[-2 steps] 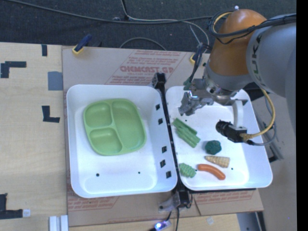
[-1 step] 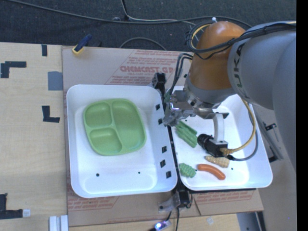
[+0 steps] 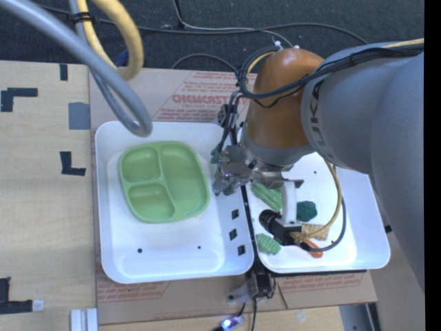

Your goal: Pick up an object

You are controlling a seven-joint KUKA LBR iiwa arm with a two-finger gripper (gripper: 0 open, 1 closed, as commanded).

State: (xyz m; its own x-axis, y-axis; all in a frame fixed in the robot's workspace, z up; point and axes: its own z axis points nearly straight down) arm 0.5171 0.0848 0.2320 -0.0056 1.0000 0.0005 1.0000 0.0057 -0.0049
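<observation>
My gripper (image 3: 224, 179) hangs low over the divide between the two bins, at the right edge of the left bin (image 3: 105, 205). A green divided plate (image 3: 164, 181) lies in that bin, just left of the gripper. In the right bin (image 3: 362, 212) a light green piece (image 3: 269, 196) lies just right of the gripper, partly under the wrist. A dark teal object (image 3: 306, 210) sits further right. A small green ridged piece (image 3: 268, 244) and an orange item (image 3: 314, 251) lie near the front. Nothing shows held in the gripper.
The grey arm with its orange band (image 3: 282, 95) covers the back of the right bin. A grey hose (image 3: 110, 95) and a yellow hose (image 3: 127, 33) cross the upper left. Cardboard (image 3: 193, 98) lies under the bins.
</observation>
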